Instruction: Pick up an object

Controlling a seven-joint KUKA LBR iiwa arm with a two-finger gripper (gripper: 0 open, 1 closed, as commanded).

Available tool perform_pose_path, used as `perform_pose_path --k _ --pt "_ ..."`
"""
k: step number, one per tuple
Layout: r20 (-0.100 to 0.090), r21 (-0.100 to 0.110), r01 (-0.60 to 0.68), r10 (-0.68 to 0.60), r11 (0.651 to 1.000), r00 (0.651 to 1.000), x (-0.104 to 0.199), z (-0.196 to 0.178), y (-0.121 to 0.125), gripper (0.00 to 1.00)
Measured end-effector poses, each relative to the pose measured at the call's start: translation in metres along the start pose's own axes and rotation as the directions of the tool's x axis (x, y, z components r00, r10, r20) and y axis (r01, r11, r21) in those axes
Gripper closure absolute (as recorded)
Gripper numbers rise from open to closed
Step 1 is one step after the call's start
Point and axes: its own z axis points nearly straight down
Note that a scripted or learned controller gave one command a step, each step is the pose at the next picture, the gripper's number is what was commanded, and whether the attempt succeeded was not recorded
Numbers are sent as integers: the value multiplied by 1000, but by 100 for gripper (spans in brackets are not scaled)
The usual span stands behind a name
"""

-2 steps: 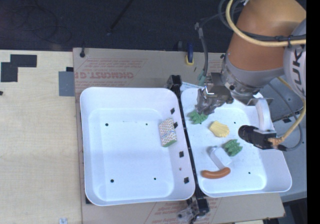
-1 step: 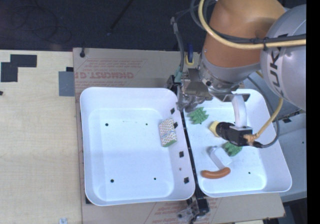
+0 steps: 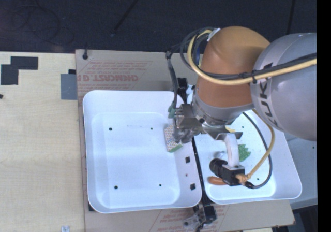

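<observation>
the bench (image 3: 36, 153) is pale wood, with brown cardboard (image 3: 129, 73) under two white bins. the room behind is dark. the gripper (image 3: 181, 128) is at the right side of the left bin (image 3: 134, 163). a small speckled thing (image 3: 171, 139) with a green edge sits right at its tip. i cannot tell if the gripper is open or closed. the big arm (image 3: 232, 70) hides part of the right bin (image 3: 284, 179), where a green bit (image 3: 243, 151) and an orange bit (image 3: 214, 179) lie.

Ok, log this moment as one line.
gripper: at left bin right wall, above patterned object | grasp: unconfirmed | right bin: green object
</observation>
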Motion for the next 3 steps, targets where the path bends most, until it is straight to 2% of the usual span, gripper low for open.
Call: perform_pose_path --k 1,2,3 --pt "0 -1 -9 9 1000 1000 -80 53 -31 100" --pt "-1 -4 -6 6 1000 1000 -78 41 -29 100" --pt "-1 -2 -4 4 1000 1000 -90 100 -29 100"
